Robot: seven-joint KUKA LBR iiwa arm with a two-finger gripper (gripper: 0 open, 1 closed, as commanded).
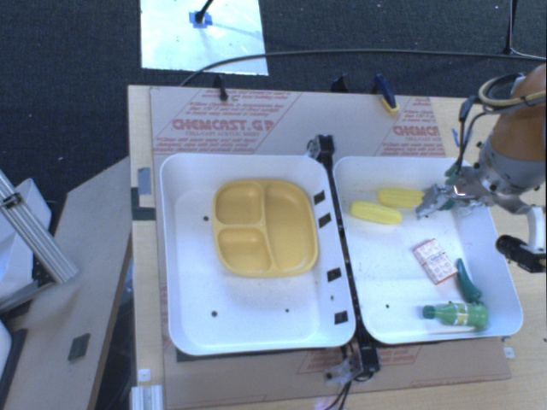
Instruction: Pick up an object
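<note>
Near the right bin's [513, 314] far edge we see the gripper [434, 202], jaws apparently apart and empty, just right of two yellow corn cobs [389, 206] lying crosswise.

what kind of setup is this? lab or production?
Most likely a robot-manipulation research lab. Two shallow white bins sit side by side on a bench covered by a Chemcast-printed sheet. The contents are toy-like test items: a yellow divided plate and a green bottle. The gripper reaches over the right bin.

Blue clamp [386, 93] on bench edge [145, 229]
</note>
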